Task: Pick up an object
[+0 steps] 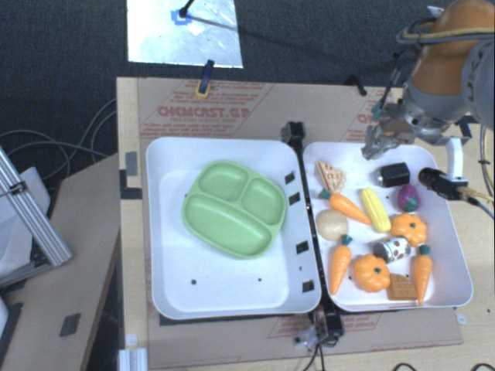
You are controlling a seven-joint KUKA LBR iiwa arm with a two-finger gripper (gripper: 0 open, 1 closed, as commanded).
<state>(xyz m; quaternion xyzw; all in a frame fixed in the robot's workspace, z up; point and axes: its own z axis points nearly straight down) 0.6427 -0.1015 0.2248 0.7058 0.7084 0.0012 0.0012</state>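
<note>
The right bin [456, 273] holds several toy foods: a pizza slice [330, 176], a yellow corn cob [376, 209], a black block [393, 174], a purple piece [407, 198], a pale round vegetable [332, 224], carrots [349, 207] [340, 261] [421, 273], two orange pumpkins [408, 228] [370, 273], a small can [394, 248] and a brown cracker [401, 287]. My gripper [377, 145] hangs over the far rim of the right bin, above and left of the black block, with nothing seen in it.
The left bin [174, 284] carries a green divided plate [234, 207]. A black divider with clips [309, 222] runs between the bins. A black cylinder with a cable [437, 181] juts over the right bin's right side. Cardboard surrounds both bins.
</note>
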